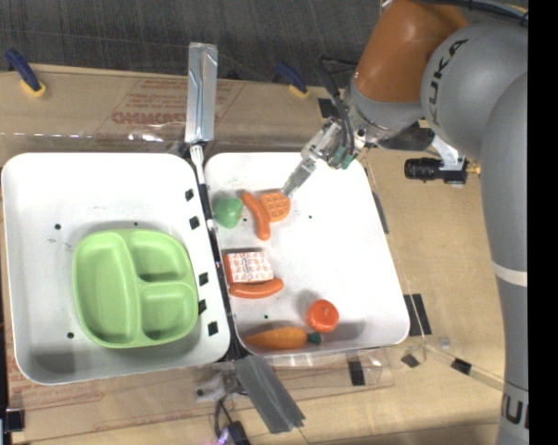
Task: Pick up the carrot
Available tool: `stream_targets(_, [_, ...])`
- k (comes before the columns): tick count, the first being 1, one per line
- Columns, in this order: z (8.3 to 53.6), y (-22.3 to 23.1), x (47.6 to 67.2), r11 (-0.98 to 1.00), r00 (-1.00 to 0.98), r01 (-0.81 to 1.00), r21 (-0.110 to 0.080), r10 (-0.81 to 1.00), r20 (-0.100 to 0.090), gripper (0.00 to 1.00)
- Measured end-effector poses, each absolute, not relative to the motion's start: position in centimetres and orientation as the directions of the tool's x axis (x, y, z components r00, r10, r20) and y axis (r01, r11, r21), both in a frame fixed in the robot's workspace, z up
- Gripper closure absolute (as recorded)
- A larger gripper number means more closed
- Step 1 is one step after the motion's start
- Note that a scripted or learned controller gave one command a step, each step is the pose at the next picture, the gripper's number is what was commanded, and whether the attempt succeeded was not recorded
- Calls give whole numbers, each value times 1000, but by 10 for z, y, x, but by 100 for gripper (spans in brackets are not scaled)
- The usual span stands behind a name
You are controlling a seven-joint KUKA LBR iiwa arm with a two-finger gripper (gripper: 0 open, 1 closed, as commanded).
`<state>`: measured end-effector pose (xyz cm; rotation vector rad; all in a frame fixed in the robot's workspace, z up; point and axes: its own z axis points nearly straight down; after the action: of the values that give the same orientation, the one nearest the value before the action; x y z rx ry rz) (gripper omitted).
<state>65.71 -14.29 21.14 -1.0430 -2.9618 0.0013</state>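
Nearest the lens, along the near wall of the right bin, lies the carrot, on its side with its green end pointing toward the bin's right side, and the small orange round fruit sits just beside that end. Further in, a pink-and-white patterned block rests touching an orange sausage-shaped piece, both close to the bin's left wall. Toward the far left corner of that bin are a green round piece, an orange waffle-like square and another orange sausage shape lying against it. My gripper reaches in over the far part of the right bin, its tip just above the waffle square, well apart from the carrot. From this slant my fingers look drawn close together with nothing between them, though the tip is small and I may be wrong. Over in the left bin sits a green divided plate.
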Motion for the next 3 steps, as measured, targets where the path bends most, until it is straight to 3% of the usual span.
stream_targets(1, [91, -96, 643, 823, -823, 568, -1, 568, 2, 0])
stream_targets(2, [193, -84, 627, 443, -443, 897, 0, 897, -1, 0])
stream_targets(3, [91, -113, 657, 786, -786, 619, -1, 619, 1, 0])
